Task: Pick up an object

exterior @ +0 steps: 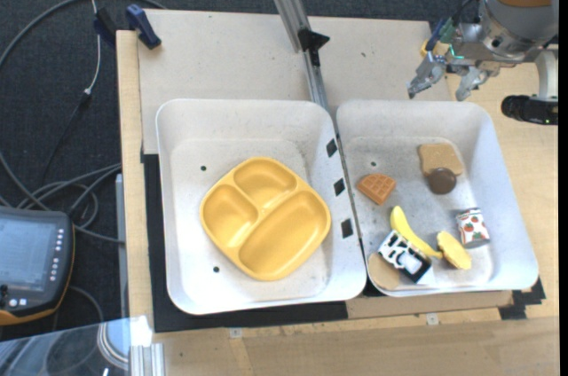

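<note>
Nearest, black-and-white box (404, 257) touches the banana (410, 230); beyond both, the gripper (446, 82) hovers, fingers spread, empty. Descending there risks snagging both objects.

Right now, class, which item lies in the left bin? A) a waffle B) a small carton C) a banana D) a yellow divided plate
D: the yellow divided plate lies alone in the left bin, while the banana, waffle and small carton sit in the right bin.
</note>
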You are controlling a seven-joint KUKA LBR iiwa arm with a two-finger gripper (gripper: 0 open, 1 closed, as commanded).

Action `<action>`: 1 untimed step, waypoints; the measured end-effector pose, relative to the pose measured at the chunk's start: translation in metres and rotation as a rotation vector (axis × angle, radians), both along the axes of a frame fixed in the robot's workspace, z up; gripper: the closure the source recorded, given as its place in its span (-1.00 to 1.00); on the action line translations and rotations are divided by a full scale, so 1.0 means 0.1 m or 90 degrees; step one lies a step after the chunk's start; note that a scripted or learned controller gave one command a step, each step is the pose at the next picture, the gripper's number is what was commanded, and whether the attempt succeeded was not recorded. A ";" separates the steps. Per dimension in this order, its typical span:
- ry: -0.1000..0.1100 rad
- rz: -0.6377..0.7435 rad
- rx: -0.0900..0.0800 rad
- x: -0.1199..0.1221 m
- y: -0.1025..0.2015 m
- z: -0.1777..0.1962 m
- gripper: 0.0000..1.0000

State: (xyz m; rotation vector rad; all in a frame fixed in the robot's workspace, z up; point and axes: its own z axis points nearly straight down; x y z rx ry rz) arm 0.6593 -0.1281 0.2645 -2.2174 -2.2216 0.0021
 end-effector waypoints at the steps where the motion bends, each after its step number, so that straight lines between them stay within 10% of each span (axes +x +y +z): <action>1: -0.005 -0.001 -0.001 0.13 -0.17 0.20 -1.00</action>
